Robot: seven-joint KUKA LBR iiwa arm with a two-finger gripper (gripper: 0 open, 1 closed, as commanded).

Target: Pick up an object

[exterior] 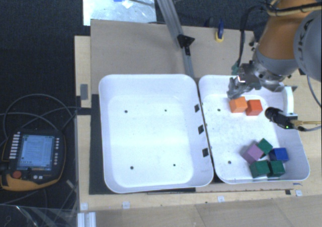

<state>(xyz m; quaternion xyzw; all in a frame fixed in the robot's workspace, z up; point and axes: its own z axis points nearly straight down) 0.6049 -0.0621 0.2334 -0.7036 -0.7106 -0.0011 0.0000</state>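
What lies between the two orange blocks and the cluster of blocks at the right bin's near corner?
Bare white bin floor separates the orange blocks from the cluster, as the camera view shows.

No legible text or labels

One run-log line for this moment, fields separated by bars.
tool above orange block | red block beside it | right bin | no grasp visible

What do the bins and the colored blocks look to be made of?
Bins: likely molded plastic, smooth white with a slight sheen, rounded corners and a raised rim. Orange blocks and the purple, green and blue blocks: flat, matte solid colors, crisp edges; painted wood or foam, can't tell which.
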